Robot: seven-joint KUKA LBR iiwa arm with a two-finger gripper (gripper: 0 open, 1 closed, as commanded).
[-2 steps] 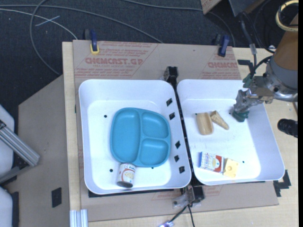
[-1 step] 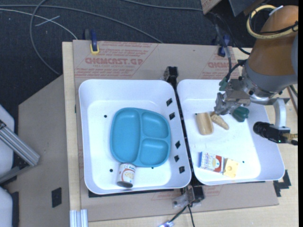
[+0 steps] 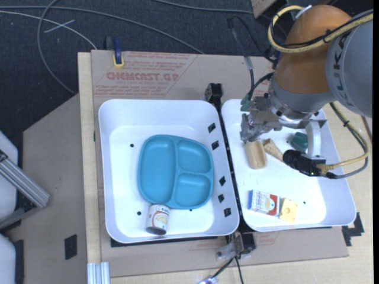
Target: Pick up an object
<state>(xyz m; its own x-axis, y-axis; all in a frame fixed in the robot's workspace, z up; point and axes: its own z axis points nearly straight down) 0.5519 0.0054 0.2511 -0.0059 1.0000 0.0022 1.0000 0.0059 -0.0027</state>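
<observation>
- Tan wooden block [image 3: 256, 155] lies in the right bin [image 3: 337, 209], just below the tool [image 3: 253, 129].
- Blue divided plate [image 3: 175, 171] and small can [image 3: 157, 219] sit in the left bin [image 3: 112, 158].

You've got two bins side by side. Left bin [image 3: 112, 158]: divided plate [image 3: 175, 171] in the middle, small can [image 3: 157, 219] just in front of it, near the front wall. Right bin [image 3: 337, 209]: gripper [image 3: 253, 132] over the back part, w/ tan block [image 3: 256, 154] just below it; flat carton [image 3: 264, 202] & small wedge [image 3: 289, 210] side by side near the front.
</observation>
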